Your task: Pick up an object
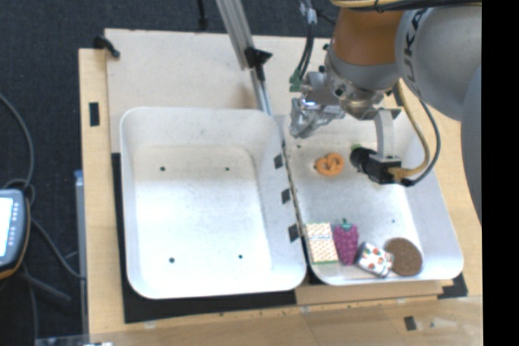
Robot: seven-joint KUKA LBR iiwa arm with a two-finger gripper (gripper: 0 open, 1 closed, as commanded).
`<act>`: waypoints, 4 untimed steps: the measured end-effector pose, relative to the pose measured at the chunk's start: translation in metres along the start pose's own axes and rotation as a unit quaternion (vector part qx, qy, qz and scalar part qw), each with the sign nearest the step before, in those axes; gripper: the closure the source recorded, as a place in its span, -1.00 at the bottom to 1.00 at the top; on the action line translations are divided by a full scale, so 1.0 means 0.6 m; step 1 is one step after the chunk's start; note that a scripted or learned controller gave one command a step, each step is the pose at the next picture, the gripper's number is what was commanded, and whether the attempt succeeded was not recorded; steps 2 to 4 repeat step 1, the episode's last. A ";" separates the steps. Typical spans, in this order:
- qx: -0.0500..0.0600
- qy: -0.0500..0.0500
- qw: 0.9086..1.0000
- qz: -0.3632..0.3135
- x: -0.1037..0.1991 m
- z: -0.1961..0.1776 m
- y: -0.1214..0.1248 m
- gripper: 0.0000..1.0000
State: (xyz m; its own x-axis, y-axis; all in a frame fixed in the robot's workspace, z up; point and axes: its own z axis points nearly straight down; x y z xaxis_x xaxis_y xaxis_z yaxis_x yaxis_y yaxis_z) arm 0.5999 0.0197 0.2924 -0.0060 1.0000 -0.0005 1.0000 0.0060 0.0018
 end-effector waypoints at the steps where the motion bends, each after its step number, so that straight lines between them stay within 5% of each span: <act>1: 0.002 0.000 1.000 0.000 0.086 0.042 0.018 1.00; 4: 0.002 0.000 1.000 0.000 0.086 0.042 0.018 1.00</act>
